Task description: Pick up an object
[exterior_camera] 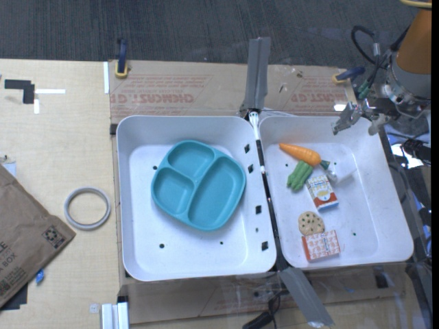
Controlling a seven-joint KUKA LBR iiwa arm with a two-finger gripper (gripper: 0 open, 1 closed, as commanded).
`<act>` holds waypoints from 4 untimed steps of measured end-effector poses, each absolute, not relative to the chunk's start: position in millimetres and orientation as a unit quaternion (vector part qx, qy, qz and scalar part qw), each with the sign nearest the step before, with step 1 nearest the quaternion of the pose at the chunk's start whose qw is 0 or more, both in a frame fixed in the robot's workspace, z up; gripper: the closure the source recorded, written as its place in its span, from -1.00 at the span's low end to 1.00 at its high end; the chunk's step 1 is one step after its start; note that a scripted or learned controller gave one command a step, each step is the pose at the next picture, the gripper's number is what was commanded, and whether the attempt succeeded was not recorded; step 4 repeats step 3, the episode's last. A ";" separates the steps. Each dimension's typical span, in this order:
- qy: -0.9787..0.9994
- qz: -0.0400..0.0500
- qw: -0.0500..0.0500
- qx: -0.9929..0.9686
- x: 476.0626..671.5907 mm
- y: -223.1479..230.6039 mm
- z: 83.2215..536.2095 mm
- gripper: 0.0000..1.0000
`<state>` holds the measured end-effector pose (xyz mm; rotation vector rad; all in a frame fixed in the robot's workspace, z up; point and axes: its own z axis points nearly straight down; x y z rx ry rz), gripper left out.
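The right bin (pixel 384 204) holds an orange carrot (pixel 300 153), a green pea pod (pixel 299 175), a small white and red carton (pixel 322 191), a round cookie (pixel 311 222) and a red and white packet (pixel 321 245). My gripper (pixel 357 115) hangs at the bin's far right corner, above its rim and well apart from all the objects. Nothing shows under it.
The left bin (pixel 137 204) bears a teal divided plate (pixel 199 184). A roll of tape (pixel 87 207) and a brown cardboard box (pixel 24 235) lie on the bench to the left. A grey divider post (pixel 258 74) stands between the bins at the back.
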<state>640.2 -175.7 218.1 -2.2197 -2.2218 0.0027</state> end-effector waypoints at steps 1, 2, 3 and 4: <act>-0.715 -0.002 -0.003 -0.699 579.5 -188.5 96.6 -1.00; -0.715 -0.004 -0.004 -0.699 581.1 -187.5 106.6 1.00; -0.661 0.001 0.000 -0.750 579.3 -212.4 245.1 1.00; -0.661 0.001 0.000 -0.750 579.3 -212.4 245.1 1.00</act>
